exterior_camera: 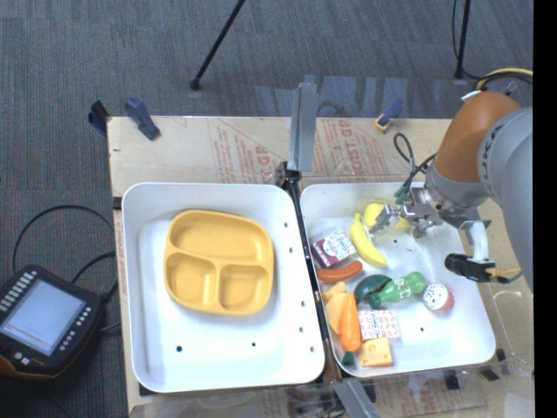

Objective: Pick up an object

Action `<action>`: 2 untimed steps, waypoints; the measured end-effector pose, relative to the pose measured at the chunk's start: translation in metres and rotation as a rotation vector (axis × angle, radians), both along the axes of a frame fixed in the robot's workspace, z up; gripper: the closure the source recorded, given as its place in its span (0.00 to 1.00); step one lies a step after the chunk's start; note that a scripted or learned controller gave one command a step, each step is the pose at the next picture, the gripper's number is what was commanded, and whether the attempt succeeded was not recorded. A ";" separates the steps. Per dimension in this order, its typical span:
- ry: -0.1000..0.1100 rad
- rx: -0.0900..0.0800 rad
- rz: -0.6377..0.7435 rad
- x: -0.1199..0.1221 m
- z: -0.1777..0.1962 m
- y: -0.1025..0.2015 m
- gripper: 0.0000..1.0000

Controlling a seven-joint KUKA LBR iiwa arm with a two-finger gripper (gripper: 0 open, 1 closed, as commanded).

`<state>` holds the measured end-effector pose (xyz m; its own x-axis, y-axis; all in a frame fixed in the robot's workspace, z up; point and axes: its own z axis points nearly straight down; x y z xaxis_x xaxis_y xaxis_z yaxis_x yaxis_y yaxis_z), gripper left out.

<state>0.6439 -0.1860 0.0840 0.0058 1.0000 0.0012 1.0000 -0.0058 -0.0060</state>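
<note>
Two shallow white bins side by side on a plywood worktop (218,151). Left bin (152,320) with a yellow divided tray (219,261), three compartments, lying flat near the bin's middle. Right bin (461,338) crowded with toy food along its left side: small yellow lemon (373,213) near the top, banana (366,241) just below and touching it, dark red packet (332,249) left of the banana, sausage (339,273) beneath the packet, orange carrot (349,321) lower down, green vegetable pieces (389,288) right of the carrot, red-and-white round item (437,297) further right, white carton with red print (378,324) below the greens, cheese wedge (377,353) at the bottom edge. Arm (487,151) in from the right, grey with an orange band, wrist over the upper right part of the right bin. End effector (402,215) low over the bin floor, just right of the lemon and the banana's top; whether spread or pressed together: cannot tell, too small and cluttered. Nothing seen pinched. Black attachment (466,266) hanging off the wrist lower right. Tablet-like controller (39,316) on the floor at left, two blue clamps (139,116) at the worktop's back left corner, tripod legs (222,37) on the carpet behind.
</note>
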 end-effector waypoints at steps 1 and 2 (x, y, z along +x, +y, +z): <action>0.000 0.002 0.063 -0.051 0.000 0.083 0.00; 0.002 0.002 0.100 -0.106 -0.001 0.081 0.00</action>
<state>0.5375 -0.1051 0.0832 -0.0945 0.9955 0.0034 0.9955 0.0946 -0.0079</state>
